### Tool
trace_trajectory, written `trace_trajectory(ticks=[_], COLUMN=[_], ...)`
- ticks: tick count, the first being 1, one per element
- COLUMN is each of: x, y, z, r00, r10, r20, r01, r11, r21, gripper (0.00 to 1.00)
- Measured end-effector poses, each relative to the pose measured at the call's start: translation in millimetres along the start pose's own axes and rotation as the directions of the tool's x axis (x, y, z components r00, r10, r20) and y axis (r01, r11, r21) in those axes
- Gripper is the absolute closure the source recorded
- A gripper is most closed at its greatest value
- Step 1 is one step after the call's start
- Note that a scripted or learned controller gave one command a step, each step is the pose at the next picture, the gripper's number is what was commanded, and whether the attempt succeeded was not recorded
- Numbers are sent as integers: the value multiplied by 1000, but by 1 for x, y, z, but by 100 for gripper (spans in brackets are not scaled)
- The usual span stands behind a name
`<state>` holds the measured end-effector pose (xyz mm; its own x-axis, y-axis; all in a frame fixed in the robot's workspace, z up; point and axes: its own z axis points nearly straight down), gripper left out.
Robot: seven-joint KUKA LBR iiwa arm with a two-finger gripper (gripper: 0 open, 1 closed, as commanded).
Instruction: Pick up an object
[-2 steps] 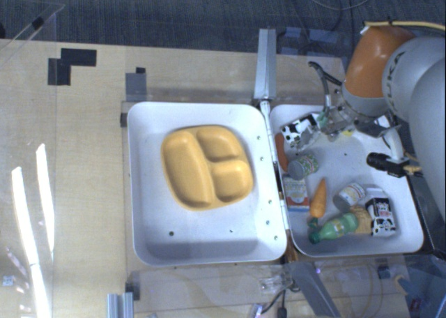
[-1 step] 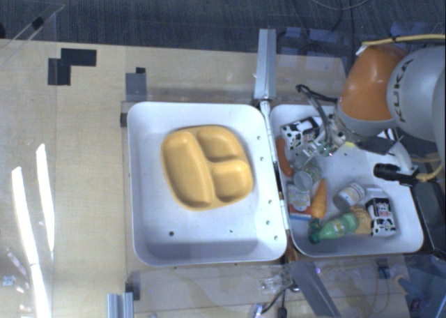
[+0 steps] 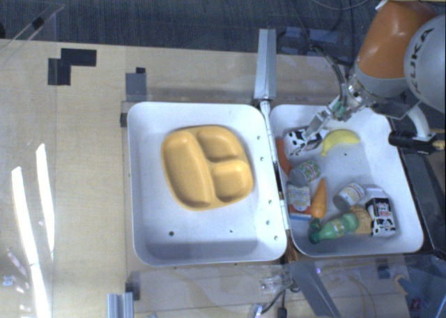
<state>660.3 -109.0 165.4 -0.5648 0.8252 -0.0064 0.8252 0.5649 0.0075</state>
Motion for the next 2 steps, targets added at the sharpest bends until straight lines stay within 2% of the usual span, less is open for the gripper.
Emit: trace_trajectory(ticks=[1, 2], x=[19, -3], y=[-11, 14], z=[50, 59], r00=[998, 997], r10=[53, 74], r20=[13, -6], r01=[-53, -74], r11=[998, 997], r21=[-18, 4], gripper=[0, 0])
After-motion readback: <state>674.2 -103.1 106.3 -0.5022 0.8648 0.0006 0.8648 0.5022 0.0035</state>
